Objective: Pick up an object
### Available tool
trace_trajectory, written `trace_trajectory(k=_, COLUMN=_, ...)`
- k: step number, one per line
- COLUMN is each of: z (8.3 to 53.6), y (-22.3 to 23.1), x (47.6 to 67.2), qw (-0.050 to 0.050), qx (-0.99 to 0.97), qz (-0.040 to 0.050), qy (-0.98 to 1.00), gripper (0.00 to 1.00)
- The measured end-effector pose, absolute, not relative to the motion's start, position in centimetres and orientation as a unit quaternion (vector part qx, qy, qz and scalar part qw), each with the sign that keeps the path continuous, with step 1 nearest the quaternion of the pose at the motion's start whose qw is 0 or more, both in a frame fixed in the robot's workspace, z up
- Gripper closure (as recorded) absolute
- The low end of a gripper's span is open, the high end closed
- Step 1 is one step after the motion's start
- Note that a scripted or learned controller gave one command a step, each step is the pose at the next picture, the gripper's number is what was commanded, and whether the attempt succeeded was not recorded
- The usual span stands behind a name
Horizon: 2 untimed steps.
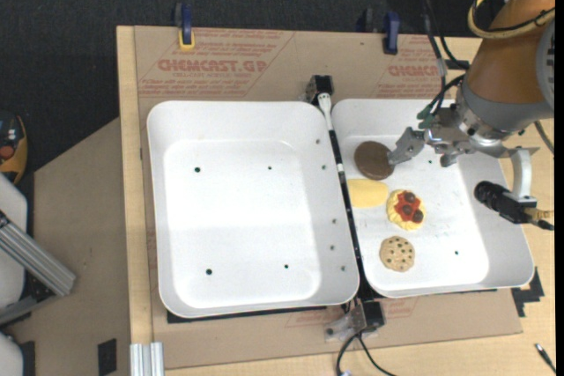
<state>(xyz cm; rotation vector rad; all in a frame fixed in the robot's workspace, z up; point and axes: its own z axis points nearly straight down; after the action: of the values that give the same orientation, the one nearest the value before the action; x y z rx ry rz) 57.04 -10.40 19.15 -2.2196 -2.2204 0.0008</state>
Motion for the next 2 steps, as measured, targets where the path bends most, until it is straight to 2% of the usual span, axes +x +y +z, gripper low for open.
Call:
trace_trajectory(k=1, z=8.0, y=-9.5, x=56.4, qw=0.002, qx=-0.708, qz=0.0006, qy=-0.706, gripper=0.00)
trace_trajectory(k=2, z=8.6, y=-9.5, x=57.4, qw=-0.001, qx=-0.707, qz=-0.0006, qy=-0.707, gripper=0.00)
